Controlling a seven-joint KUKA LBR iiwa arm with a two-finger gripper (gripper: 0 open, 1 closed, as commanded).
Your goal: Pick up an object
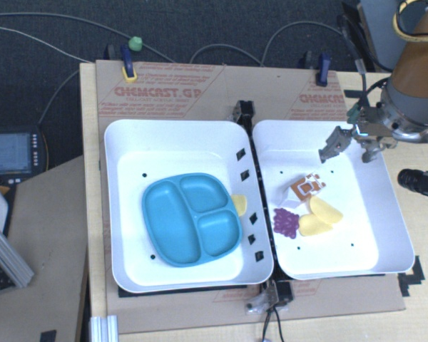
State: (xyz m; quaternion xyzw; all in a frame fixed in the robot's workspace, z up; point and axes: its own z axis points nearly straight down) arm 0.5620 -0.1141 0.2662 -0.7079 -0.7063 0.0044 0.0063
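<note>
Pincer hangs over the right bin's upper edge, fingers spread wide, nothing between them. Below it, well apart, a cluster lies mid-bin: waffle, two yellow pieces, grapes. Bare floor around the cluster. Far left of the pincer: left bin, blue tray.

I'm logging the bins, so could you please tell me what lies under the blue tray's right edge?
A yellow item pokes out from beside the blue tray in the left bin; the tray hides its remainder.
</note>
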